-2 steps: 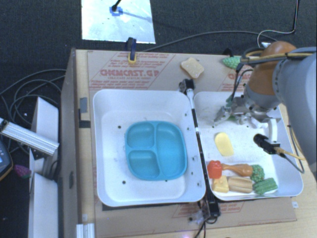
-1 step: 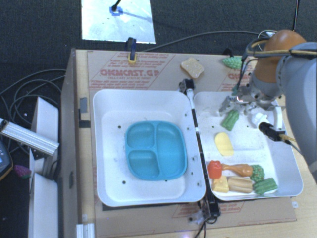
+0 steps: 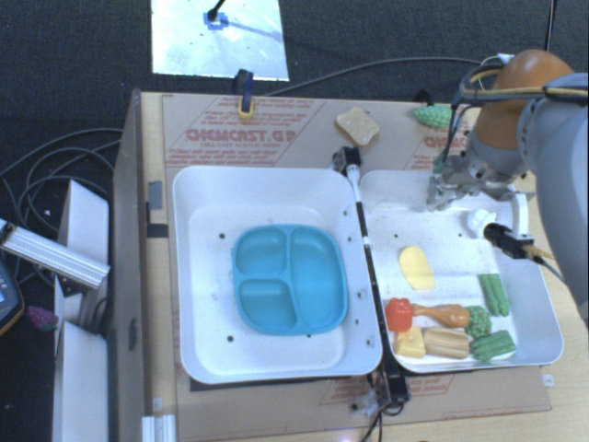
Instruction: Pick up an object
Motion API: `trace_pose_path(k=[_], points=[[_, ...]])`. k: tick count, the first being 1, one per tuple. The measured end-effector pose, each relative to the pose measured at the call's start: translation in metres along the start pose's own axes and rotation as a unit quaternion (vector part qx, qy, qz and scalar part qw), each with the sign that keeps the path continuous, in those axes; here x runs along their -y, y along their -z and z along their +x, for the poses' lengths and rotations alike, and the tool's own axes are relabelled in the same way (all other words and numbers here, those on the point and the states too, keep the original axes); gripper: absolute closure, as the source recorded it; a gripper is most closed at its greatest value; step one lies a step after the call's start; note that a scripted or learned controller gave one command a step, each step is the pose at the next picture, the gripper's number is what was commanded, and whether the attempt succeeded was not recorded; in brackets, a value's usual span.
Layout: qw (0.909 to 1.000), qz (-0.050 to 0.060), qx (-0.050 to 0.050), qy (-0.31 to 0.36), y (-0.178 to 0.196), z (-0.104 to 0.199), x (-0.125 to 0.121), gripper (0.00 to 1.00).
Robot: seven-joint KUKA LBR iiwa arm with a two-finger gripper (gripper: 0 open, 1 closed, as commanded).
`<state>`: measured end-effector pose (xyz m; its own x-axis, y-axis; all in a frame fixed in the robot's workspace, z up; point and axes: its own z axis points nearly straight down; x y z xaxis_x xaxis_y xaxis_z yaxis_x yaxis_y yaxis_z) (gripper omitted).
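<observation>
**Hand hovering over the right bin, toy food lying below it**

The toy food is sitting in the right bin [image 3: 391,203], in the lower right of the frame. A yellow piece [image 3: 416,268] is lying alone near the middle of that bin. Lower down, a cluster is crowding the bin's bottom edge. A red pepper [image 3: 398,314] is touching a brown drumstick [image 3: 443,315], which is pointing right toward a broccoli floret [image 3: 479,320]. Under them, a yellow wedge [image 3: 410,343] is resting just beside a tan roll [image 3: 446,342], and a green pod [image 3: 494,344] is lying at the cluster's right end. A bunch of green beans [image 3: 494,294] is lying just above the broccoli floret, by the bin's right wall.

The hand [image 3: 449,193] is hanging over the upper part of the right bin, well apart from the cluster and above the yellow piece in the frame. Whether it is open or closed cannot be told from this angle. The arm [image 3: 552,136] is reaching in from the right edge.

The left bin [image 3: 212,201] is sitting beside the right one and is holding a blue divided plate [image 3: 290,279] at its middle.

On the surface [image 3: 276,127] above the bins, a slice of bread [image 3: 357,125] is lying near the top centre, and a green item [image 3: 433,115] is lying to its right.
</observation>
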<state>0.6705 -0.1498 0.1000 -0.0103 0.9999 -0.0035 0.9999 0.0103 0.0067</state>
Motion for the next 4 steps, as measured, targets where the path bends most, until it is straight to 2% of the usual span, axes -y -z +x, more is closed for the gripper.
trace_pose_path(k=[1,2,3,4], points=[[1.0000,0.000,0.000,0.000,0.000,0.000,0.000,0.00],[1.0000,0.003,-0.001,-0.004,-0.016,0.009,0.033,0.00],[1.0000,0.003,-0.002,-0.004,-0.015,0.041,0.071,0.00],[1.0000,0.004,-0.002,-0.004,-0.015,0.057,0.091,0.00]])
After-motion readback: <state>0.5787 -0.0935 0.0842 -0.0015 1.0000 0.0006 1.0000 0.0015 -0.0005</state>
